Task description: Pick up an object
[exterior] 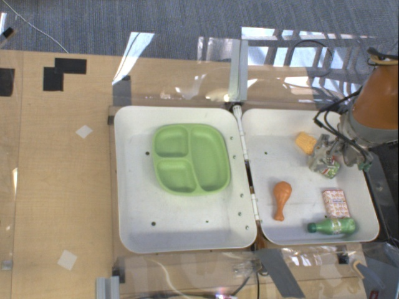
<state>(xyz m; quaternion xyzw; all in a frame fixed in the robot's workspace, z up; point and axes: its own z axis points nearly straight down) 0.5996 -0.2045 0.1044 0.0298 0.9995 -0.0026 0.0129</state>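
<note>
Left bin (134, 229): a green divided plate (190, 159) at its centre. Right bin (268, 226): an orange drumstick (281, 199) near its left edge, a green bottle (331, 227) along the near edge, a pink carton (335, 203) just above it. A yellow piece (305, 142) lies just left of my gripper (328, 161); whether it is parted or closed, I cannot tell.

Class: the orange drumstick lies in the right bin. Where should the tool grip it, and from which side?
Grip the drumstick across its narrow lower shaft, coming straight down from above. It lies flat, apart from other items, thick end toward the bin's far side, so the slim part likely fits between fingers best.
</note>
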